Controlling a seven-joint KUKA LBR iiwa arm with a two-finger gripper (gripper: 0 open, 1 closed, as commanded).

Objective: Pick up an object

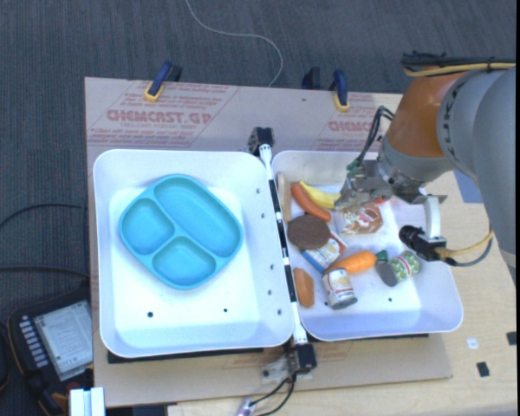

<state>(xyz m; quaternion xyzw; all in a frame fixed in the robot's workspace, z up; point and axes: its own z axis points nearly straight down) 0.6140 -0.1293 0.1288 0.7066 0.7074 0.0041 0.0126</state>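
Gripper (357,196) sits low in the right bin (433,315), directly over a clear packet with red-and-white contents (364,221), just right of the banana (316,195). Packet lies immediately below the gripper tip, apparently touching or nearly so. Its long axis runs roughly left-right. Can't tell whether anything is grasped. Orange carrot (358,263) lies below the packet.

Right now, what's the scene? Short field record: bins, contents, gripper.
left bin: shallow white bin holding a blue three-compartment plastic plate
right bin: shallow white bin with toy food: yellow banana, orange carrot, brown round patty, small tin can
gripper: two-finger gripper low over the right bin's far side, beside the banana
grasp: cannot tell
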